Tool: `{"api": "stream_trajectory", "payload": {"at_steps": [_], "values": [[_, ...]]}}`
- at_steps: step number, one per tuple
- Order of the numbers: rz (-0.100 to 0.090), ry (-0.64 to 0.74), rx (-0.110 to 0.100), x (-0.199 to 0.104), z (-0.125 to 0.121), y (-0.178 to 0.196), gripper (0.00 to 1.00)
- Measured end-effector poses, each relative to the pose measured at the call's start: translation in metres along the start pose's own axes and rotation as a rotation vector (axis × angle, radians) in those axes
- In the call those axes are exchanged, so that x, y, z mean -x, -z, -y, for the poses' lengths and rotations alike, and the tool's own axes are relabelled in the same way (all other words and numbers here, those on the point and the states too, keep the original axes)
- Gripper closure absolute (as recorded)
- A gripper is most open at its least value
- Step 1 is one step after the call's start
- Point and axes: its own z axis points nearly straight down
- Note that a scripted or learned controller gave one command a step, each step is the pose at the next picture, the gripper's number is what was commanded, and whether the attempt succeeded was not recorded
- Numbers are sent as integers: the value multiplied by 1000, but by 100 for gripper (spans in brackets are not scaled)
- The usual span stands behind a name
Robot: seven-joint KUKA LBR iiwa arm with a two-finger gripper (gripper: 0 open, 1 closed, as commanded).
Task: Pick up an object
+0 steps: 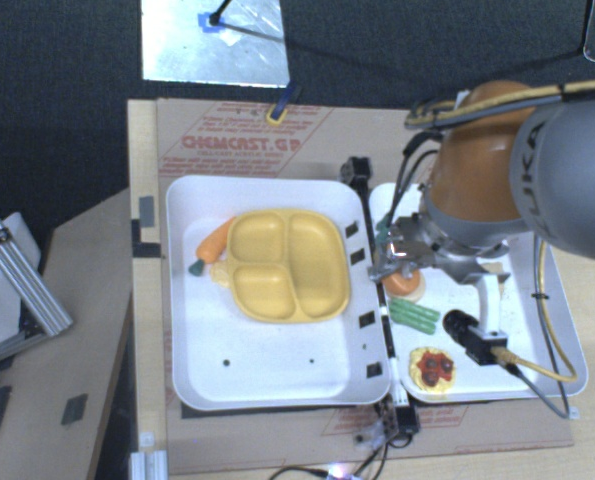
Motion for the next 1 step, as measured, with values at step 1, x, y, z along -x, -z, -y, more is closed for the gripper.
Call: {"api": "stream_trajectory", "payload": {"at_steps": [1], "values": [[0,-3,0,5,1,5,100]]}}
